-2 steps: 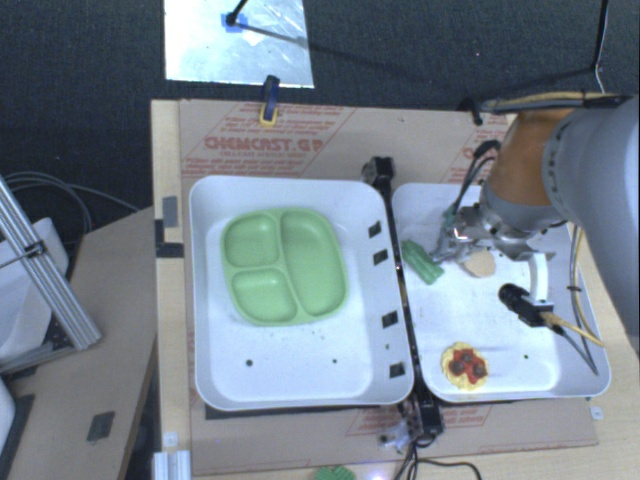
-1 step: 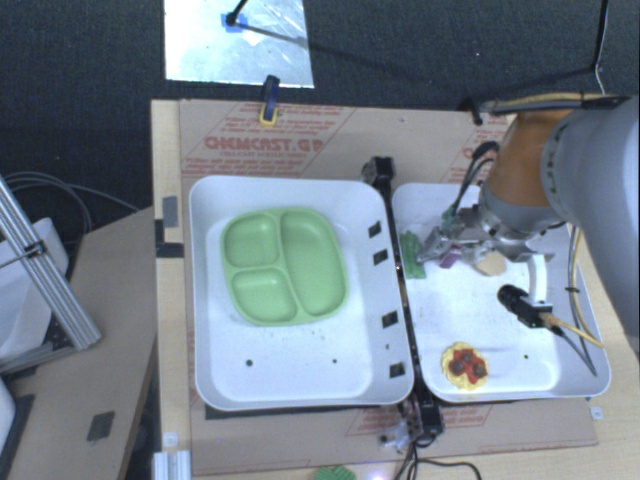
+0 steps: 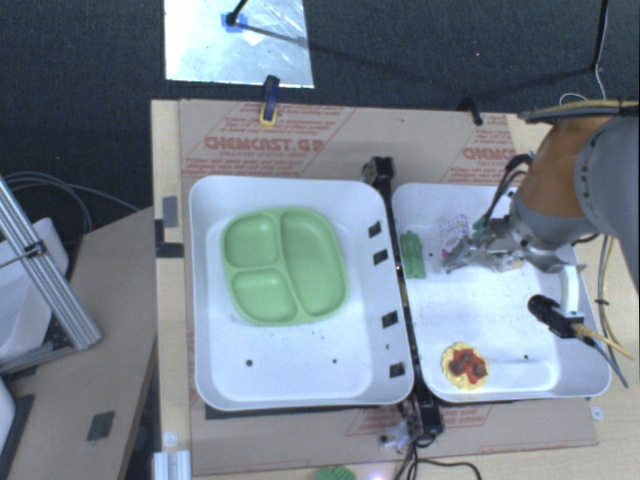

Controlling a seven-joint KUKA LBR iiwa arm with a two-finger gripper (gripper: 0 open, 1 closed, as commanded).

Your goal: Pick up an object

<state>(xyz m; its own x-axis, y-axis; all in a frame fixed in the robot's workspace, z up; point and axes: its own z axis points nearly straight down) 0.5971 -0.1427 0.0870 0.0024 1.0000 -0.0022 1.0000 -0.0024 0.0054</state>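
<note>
The step in hand is judged to be the approach to a grasp. Nothing can be seen held by the pincer (image 3: 456,248), which is set low over the floor of the right bin (image 3: 505,313). How wide it stands cannot be told, as its working end is blurred against the white floor. The nearest candidate is the small green block (image 3: 412,253), which lies just beside the pincer on the side away from the arm, close against the bin wall. A red and yellow piece (image 3: 465,365) lies well apart from the pincer, toward the near rim of the same bin. For the block to be taken well, the pincer would have to be carried a little farther out from the arm and centred over the block, so that its narrow width is spanned and not its length. Room between block and wall looks tight, so an off-centre descent could be stopped on the wall or could push the block aside. A straight lowering and a firm closing before any lift are advised. The arm (image 3: 565,193) is bent in from behind the pincer, with the wrist turned downward so that the pincer is pointed toward the green block. A green divided plate (image 3: 285,266) is held in the left bin (image 3: 215,368), well beyond the block.
</note>
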